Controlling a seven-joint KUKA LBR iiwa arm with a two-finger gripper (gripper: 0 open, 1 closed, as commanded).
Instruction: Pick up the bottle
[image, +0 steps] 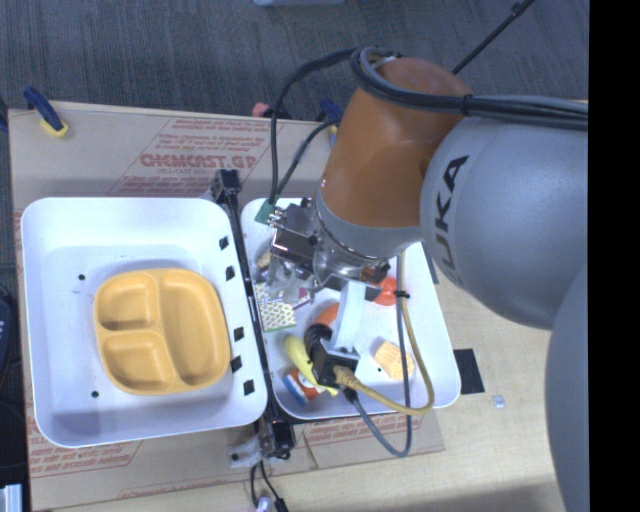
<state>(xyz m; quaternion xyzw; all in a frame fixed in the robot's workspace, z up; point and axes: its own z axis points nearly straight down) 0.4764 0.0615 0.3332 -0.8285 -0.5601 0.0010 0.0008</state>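
arm (430, 190) low over the right bin (448, 372), bottle not made out
left bin (40, 300) at 9 o'clock holds a yellow tray (160, 330). the gripper (288, 258) sits in clutter at the right bin's 10 o'clock; released or clenched, i cannot tell. the bottle's place and long axis are hidden, so a blind close may catch a neighbour.

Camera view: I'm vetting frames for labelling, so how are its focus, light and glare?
Camera view: the yellow three-compartment plastic tray in the left white bin is evenly lit and fairly sharp; the grey-and-orange arm looms large, hiding much of the cluttered right white bin; no harsh glare.
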